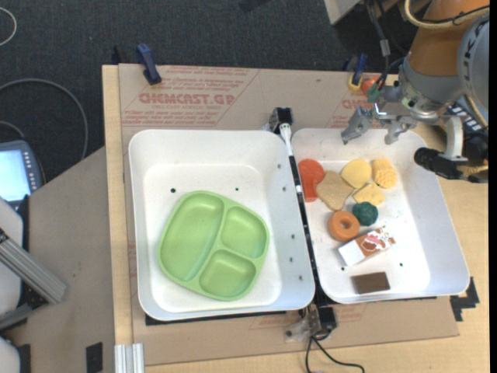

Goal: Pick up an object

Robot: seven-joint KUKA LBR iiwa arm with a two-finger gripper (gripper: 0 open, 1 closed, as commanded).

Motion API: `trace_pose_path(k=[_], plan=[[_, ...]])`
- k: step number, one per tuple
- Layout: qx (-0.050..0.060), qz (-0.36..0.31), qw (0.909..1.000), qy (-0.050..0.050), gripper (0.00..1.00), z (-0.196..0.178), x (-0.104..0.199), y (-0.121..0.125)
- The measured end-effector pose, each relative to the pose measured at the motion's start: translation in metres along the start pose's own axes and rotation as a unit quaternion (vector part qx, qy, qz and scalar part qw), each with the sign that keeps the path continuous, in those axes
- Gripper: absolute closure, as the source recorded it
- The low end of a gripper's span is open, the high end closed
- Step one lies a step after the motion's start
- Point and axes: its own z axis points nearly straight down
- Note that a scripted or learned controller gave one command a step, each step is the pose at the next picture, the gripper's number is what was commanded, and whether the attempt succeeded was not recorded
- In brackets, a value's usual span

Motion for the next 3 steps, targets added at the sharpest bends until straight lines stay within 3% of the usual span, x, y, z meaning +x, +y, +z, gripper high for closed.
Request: trace_pose_path(k=[1,2,3], plan=[[0.004,-0.001,1.0,0.001,0.0,0.115,0.012,0.005],[-0.002,-0.001,1.0,-0.001,1.0,0.097,0.011,0.008],[0.001,-0.001,1.0,0.0,1.0,0.104,0.025,0.007]])
